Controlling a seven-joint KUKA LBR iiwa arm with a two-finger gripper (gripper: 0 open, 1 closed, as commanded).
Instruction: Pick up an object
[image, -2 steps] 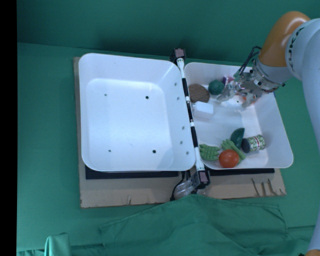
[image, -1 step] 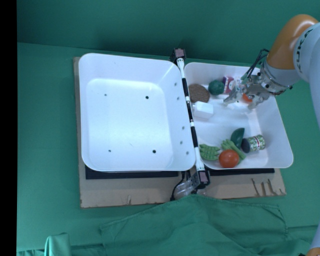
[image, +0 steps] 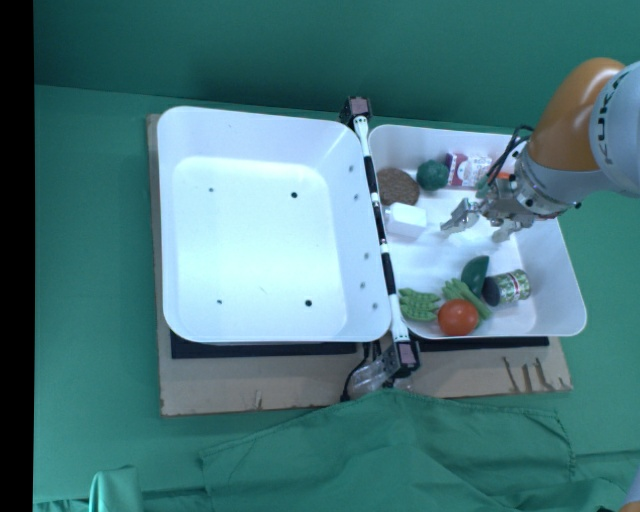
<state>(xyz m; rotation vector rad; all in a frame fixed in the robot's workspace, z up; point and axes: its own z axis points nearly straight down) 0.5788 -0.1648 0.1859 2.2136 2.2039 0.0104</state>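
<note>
A green cloth covers the bench, on which two white bins sit side by side on cardboard; the left bin (image: 262, 235) and the right bin (image: 560, 290) share a black-and-white divider. The arm (image: 590, 110) reaches over the right bin, and its gripper (image: 482, 224) hangs with jaws spread apart and nothing between them. Just left of the jaws lies a white block (image: 406, 218), apart from them. Beyond that sits a brown disc (image: 397, 185), with a green ball (image: 432, 174) and a clear packet (image: 468, 168) above the jaws. Below the jaws lie a can (image: 508, 288), a dark green vegetable (image: 474, 270), pea pods (image: 418, 303) and a tomato (image: 459, 318).
</note>
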